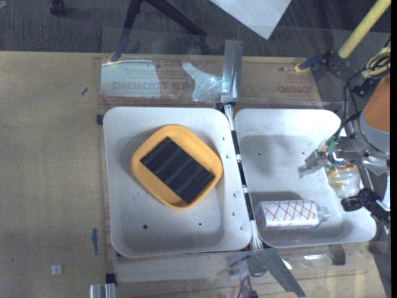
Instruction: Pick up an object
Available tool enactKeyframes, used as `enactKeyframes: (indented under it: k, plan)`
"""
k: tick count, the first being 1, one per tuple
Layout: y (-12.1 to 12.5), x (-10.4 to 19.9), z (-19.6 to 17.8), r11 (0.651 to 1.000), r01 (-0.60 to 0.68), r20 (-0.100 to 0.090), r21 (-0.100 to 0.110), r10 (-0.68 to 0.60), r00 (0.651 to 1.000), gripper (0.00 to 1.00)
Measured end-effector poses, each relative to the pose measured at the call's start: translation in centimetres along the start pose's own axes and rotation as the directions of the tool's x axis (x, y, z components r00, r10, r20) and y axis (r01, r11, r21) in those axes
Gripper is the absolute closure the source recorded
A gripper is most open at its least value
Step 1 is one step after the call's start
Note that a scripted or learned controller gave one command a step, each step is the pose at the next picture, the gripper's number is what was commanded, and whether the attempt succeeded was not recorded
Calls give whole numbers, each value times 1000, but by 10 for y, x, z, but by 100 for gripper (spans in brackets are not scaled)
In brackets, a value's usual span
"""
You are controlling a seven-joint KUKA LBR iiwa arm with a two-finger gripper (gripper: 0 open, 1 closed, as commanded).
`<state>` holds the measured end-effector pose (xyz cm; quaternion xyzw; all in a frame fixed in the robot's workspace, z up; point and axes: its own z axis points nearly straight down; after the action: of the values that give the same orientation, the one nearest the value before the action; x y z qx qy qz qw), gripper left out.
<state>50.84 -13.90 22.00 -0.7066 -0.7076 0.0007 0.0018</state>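
Bottle (290, 214) lay sideways, likely light, slick; grasp across its middle. Gripper (316, 161) hovered; jaw state untellable.

Two bins sit side by side on a bench (43, 166). A tilted square tray (177, 166) lies in the left bin (124, 228). A bottle (291, 214) lies on its side near the front of the right bin (279, 126), with the gripper (329, 160) over that bin's right edge.
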Motion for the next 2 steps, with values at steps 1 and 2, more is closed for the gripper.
enactKeyframes:
  k: [1, 2]
  plan:
    - [58, -38, 78, 1000, 12, 3, -4, -12, 1000, 0]
    - [118, -45, 130, 1000, 24, 3, -6, -24, 1000, 0]
